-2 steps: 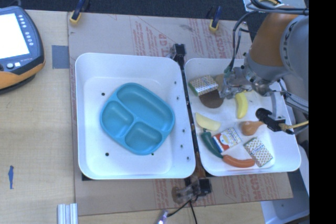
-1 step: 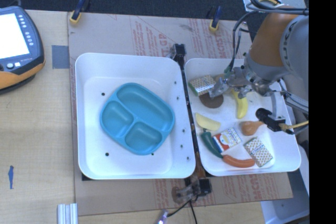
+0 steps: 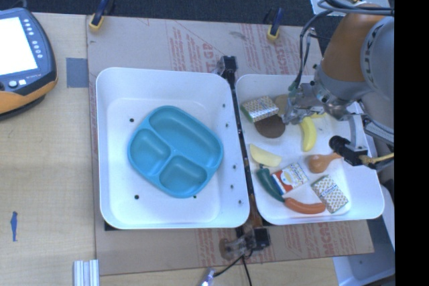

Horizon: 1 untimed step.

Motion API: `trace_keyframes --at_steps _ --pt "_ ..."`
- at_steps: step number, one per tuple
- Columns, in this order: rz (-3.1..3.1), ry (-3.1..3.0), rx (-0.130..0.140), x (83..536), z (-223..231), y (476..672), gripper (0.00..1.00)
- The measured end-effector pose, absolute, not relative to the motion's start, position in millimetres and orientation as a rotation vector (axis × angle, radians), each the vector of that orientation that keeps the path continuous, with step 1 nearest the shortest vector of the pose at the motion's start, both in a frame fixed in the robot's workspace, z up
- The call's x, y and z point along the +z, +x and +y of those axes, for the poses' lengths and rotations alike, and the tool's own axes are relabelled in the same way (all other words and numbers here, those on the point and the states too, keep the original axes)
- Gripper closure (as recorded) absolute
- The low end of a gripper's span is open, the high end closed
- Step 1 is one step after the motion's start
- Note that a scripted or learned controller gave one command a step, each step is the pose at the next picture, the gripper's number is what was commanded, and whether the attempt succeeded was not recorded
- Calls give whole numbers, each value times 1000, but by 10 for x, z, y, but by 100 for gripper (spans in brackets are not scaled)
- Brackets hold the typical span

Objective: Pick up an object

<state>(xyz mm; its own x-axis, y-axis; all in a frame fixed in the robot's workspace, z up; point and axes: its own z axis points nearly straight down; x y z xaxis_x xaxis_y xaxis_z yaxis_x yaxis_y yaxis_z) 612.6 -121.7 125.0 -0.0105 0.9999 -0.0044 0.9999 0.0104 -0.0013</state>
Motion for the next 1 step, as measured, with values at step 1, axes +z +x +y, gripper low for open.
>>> trace_keyframes --at_steps 1 --pt "2232 2208 -7 1249 -1216 6125 0"
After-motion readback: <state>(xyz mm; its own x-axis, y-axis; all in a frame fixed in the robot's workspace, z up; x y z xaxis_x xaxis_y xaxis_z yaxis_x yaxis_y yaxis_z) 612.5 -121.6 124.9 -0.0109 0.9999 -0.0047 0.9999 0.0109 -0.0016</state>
